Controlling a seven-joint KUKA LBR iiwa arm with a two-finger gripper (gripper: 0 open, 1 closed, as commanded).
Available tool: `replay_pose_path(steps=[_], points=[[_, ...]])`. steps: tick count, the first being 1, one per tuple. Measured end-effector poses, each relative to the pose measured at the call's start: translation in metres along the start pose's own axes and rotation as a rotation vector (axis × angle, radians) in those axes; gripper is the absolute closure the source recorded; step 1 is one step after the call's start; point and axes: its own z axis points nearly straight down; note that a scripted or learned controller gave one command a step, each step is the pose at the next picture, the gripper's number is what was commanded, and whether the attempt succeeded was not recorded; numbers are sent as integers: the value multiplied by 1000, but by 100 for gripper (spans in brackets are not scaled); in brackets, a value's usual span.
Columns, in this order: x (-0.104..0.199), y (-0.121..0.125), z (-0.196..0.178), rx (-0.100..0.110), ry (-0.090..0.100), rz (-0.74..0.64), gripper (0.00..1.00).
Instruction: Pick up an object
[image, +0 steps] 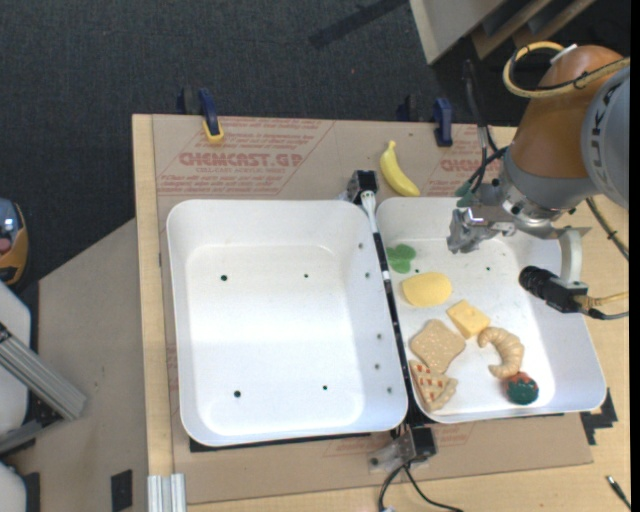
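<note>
While the pincer (466, 236) hangs over the far end of the right bin (590, 372), nothing shows between its tips, and whether they stand apart or together I cannot tell from this slant. It sits above bare white floor, apart from every item, which suggests it is poised to choose a target rather than lifting one.

Nearest to it lie a small green piece (401, 259) by the dividing wall and a yellow lemon-like lump (427, 290) just beyond; either would be the shortest reach. Further toward the near end lie a cheese wedge (467, 319), a square cracker (437, 345), a croissant (505, 350), a waffle-like slice (433, 385) and a red-and-green berry (521, 388), loosely clustered with some touching, likely where they tumbled.

A toy banana (398, 172) rests on the brown board (260, 155) outside both bins. Blue clamps (209, 113) pin that board to the table, presumably to keep everything from sliding. The left bin (190, 300) sits alongside.
</note>
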Motion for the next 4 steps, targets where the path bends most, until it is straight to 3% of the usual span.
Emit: replay_pose_path(steps=[1, 2, 3, 4], points=[[33, -15, -240, -6, 1, -1, 100], [123, -43, -178, 20, 4, -4, 100], [156, -53, -246, 7, 3, 0, 100], [182, -71, -289, 9, 3, 0, 100]])
